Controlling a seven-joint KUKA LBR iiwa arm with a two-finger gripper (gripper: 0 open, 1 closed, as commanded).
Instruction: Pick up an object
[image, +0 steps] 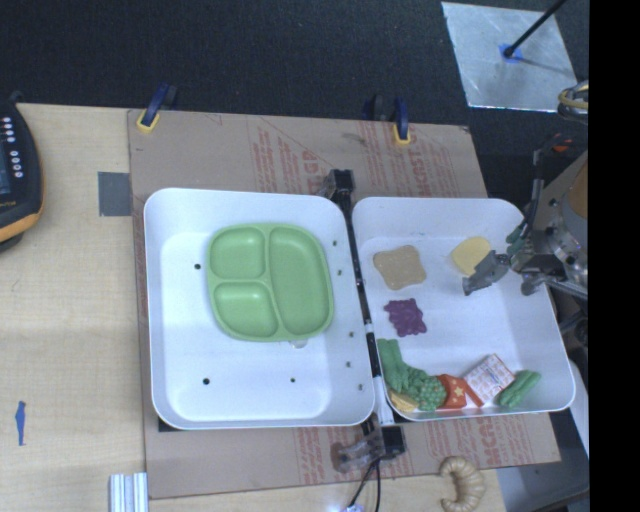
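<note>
The two-finger gripper (508, 278), fingers spread and grasping nothing, hovers at three o'clock in the right white bin (540, 330), beside a pale yellow rounded chunk (470, 254). Red print on the small white packet (489, 377) at five o'clock is illegible.

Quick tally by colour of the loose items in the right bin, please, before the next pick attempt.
Tan: 1, the flat tan piece
Yellow: 1, the yellow piece
Purple: 1, the purple cluster
Green: 3, the leafy green item, the green round cluster, the green pod
Red: 1, the red piece
White and red: 1, the small packet
Total: 8
</note>
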